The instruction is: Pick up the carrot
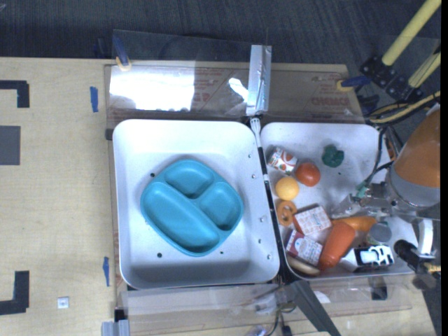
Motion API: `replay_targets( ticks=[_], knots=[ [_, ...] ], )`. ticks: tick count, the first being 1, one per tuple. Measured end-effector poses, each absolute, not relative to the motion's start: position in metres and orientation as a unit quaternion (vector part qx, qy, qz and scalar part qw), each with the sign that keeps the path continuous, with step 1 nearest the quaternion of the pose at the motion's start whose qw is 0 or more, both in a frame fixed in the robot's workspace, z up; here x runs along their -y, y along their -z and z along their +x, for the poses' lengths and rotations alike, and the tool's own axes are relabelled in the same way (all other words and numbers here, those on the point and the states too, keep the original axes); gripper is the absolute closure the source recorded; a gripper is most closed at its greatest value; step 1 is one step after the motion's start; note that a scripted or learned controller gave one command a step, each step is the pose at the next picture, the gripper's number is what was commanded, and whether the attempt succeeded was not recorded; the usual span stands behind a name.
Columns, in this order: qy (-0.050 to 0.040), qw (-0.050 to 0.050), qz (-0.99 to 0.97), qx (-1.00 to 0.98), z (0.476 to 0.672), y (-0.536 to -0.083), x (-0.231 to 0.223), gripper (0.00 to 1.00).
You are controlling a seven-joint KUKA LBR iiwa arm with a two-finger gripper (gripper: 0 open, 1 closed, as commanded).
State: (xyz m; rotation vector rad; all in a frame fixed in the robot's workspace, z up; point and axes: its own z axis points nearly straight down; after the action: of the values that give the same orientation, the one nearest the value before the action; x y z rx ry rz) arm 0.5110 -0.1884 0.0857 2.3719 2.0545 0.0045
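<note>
On the bench sit two white bins side by side: the left bin point(133, 187) bears a blue divided plate point(191, 205), and the right bin point(315, 133) holds a clutter of play food. From the right, the grey arm point(420, 166) with its orange band reaches over that bin's right edge. Its gripper point(365, 200) hangs just above the carrot's upper end; whether it is open or closed cannot be told. The carrot point(337, 242) lies tilted at the bin's near right, beside a small carton point(311, 220), with a tomato point(307, 174) and lemon point(287, 188) farther back.
</note>
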Motion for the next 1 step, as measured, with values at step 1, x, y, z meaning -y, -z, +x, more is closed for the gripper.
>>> replay_targets(
  ticks=[1],
  knots=[
    [-0.0024, 0.003, 0.756, -0.655, 0.5133, -0.0939, 0.1892, 1.0]
  ],
)
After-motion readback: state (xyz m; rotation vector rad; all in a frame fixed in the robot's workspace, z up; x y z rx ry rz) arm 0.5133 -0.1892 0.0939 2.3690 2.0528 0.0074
